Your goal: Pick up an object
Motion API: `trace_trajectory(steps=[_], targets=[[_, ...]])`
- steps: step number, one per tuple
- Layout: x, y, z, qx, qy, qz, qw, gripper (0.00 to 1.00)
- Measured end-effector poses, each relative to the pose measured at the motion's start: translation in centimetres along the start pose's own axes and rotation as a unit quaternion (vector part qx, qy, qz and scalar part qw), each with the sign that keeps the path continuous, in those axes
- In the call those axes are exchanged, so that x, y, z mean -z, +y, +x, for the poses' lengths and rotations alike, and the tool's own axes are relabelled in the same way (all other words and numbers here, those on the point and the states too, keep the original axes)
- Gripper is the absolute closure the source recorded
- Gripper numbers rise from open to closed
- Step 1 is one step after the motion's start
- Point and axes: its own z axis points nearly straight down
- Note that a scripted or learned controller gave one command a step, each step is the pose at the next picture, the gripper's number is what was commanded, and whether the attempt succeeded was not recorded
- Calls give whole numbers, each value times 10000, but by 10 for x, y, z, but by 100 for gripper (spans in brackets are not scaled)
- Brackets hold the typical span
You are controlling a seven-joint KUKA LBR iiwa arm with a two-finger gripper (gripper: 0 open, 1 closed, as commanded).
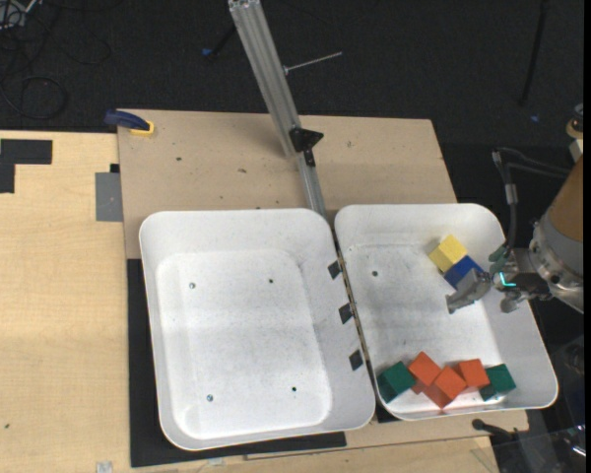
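In the right bin (404, 235) a yellow block (447, 250) and a blue block (463, 271) lie touching near the right wall. Along the front wall sits a cluster of orange blocks (445, 377) with a green block (395, 378) at its left end and another green block (496, 379) at its right end. My gripper (484, 301) reaches in over the bin's right wall, just in front of the blue block. It is open, with nothing between its fingers. The left finger (462, 299) lies right below the blue block.
The left bin (177, 254) adjoins the right bin along a shared divider. A slanted aluminium rail (271, 77) stands behind the bins. A small blue and yellow clamp (130, 121) sits at the bench's back left corner.
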Motion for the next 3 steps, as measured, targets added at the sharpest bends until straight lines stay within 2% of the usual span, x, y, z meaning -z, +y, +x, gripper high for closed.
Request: trace_trajectory(steps=[1, 2, 3], targets=[[-54, 1, 11, 6, 10, 34, 10000, 0], [-101, 1, 5, 6, 8, 32, 10000, 0], [-164, -1, 7, 5, 6, 22, 10000, 0]])
